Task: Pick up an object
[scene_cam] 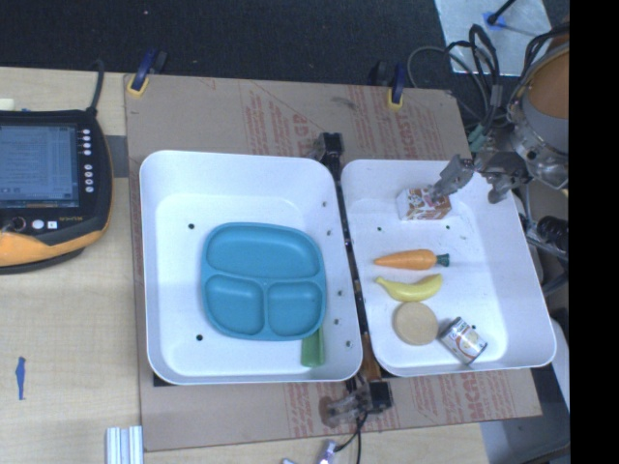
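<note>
Gripper hanging over the upper end of the right bin, fingers spread wide, nothing between them. One finger reaching down to the near corner of a small printed packet, perhaps just touching it, though hard to tell from this slant; other finger well off to the far side, clear of everything. Packet lying flat on the bin floor just below and left of the gripper, the closest thing by far. Probably light, thin and a bit crinkly, likely to slide on the smooth white floor if nudged from one side alone; best taken across its short width near the middle, both fingers straddling it before closing. Further from the gripper, down the same bin: a toy carrot, then a banana just beyond it, then a round tan disc and a small can lying on its side at the far end. Carrot and banana seemingly stiff and smooth, easy to pinch across the middle; can rounded and apt to roll. Well away, in the left bin, a blue divided plate with a green block beside its far corner.
</note>
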